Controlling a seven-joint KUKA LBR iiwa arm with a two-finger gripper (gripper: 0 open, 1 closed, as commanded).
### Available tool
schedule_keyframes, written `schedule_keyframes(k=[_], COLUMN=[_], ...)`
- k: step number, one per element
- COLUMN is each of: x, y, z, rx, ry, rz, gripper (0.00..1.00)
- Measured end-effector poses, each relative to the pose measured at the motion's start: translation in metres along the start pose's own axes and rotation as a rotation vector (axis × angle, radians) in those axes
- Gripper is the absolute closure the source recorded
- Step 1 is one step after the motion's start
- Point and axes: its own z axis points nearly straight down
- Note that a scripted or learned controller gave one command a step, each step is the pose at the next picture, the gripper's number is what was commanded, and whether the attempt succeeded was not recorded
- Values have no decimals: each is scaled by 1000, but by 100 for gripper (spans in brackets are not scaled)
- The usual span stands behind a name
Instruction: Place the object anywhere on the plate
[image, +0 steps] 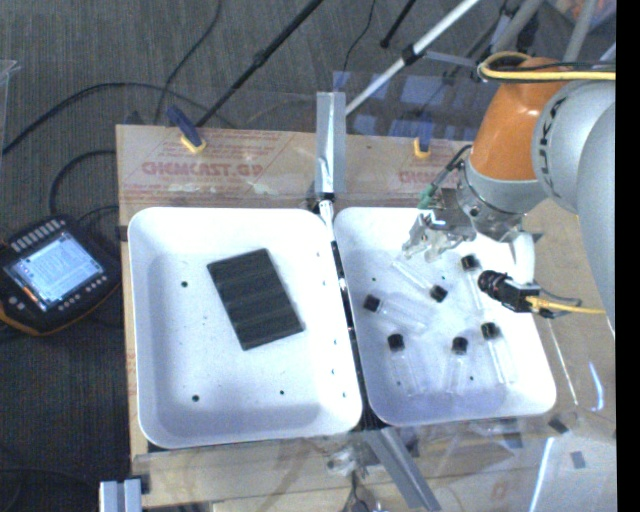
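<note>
Clear plastic and black caps are making up the contents under the tool (436, 232), which is hanging over the upper part of the right bin (530, 395), below the orange band (510, 120) of the arm. Its light-coloured fingers are pointing down toward the bin floor; whether they are spread or closed cannot be told, and no item is showing between them.

The vials (440, 330) — transparent tubes, each closed with a small black cap — are lying scattered on the floor of the right bin, mostly on their sides and at differing angles. The nearest one is lying just beside and below the tool; the others are spreading toward the bin's lower edge. Their bodies are nearly invisible against the white floor, so the caps are serving as the main visual cue. Judged from this, the tubes are likely to roll and to slip in a two-finger grasp.

The plate (255, 298) — a dark, ribbed rectangle — is resting flat and tilted at an angle in the middle of the left bin (160, 400), well apart from the vials. Nothing is lying on it, so the placement step is judged as not yet done.

Both bins are sitting side by side on the worktop (230, 165), touching along their inner edges. A handheld control pendant (52, 272) is lying off the worktop to the left.
</note>
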Motion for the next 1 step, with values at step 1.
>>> schedule_keyframes(k=[1], x=[58], y=[-46], z=[-19], rx=[0], ry=[2], rz=[-161], gripper=[100])
